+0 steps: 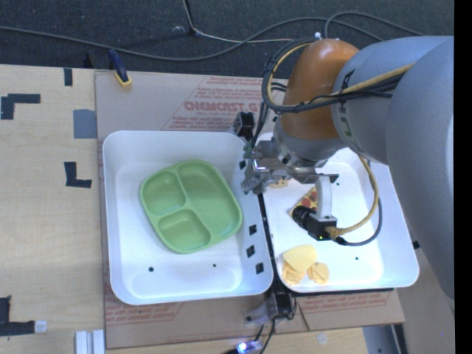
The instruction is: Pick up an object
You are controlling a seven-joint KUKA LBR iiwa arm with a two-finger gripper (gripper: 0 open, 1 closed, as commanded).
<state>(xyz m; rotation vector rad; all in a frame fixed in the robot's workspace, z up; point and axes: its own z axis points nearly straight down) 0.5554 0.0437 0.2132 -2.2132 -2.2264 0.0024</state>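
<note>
While the arm (324, 102) hangs over the right bin (391, 264), its gripper (254, 172) sits by the wall between the bins, and I cannot tell if it is open. Some yellow lumps (304, 265) lie in the right bin. One green plate (190, 205) lies in the left bin (118, 198).

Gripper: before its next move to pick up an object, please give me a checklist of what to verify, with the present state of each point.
1. Free object available: pale yellow pieces lie uncovered in the right bin: ok.
2. Gripper above a target: it hangs at the wall between the bins, away from the yellow pieces: not ok.
3. Second candidate: a small red and yellow item lies partly hidden under the arm: cannot tell.
4. Green divided plate lies flat in the left bin, clear of the gripper: ok.
</note>
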